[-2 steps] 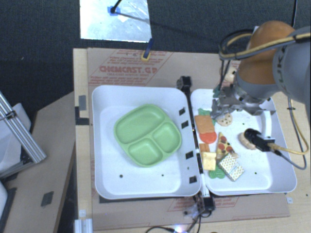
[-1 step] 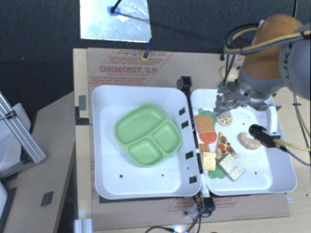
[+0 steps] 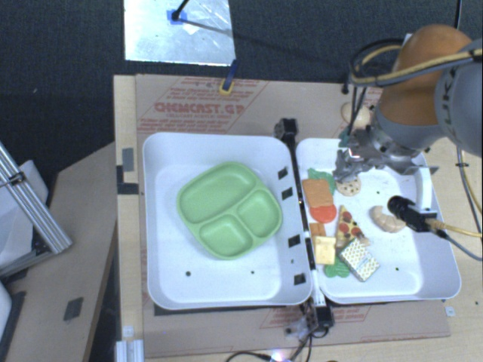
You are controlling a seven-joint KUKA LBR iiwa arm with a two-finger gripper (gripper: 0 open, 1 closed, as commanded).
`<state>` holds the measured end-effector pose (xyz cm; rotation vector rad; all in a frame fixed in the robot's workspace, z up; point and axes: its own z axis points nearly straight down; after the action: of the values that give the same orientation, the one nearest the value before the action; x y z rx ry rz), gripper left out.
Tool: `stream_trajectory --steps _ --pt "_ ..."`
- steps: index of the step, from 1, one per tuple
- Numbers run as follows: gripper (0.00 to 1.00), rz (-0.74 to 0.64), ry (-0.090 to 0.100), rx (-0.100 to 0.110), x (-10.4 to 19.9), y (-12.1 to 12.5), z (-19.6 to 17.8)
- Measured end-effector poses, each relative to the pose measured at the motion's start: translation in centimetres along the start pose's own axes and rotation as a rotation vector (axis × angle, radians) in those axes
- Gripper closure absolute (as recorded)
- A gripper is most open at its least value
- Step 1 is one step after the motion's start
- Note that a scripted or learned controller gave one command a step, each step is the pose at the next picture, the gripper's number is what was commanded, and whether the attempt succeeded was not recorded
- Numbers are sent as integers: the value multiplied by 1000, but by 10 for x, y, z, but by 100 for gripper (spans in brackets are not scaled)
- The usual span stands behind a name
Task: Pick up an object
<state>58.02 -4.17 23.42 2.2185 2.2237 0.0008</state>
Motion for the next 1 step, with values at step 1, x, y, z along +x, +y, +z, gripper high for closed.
stream_trajectory --steps 1 --pt "100 2 0 1 2 -11 7"
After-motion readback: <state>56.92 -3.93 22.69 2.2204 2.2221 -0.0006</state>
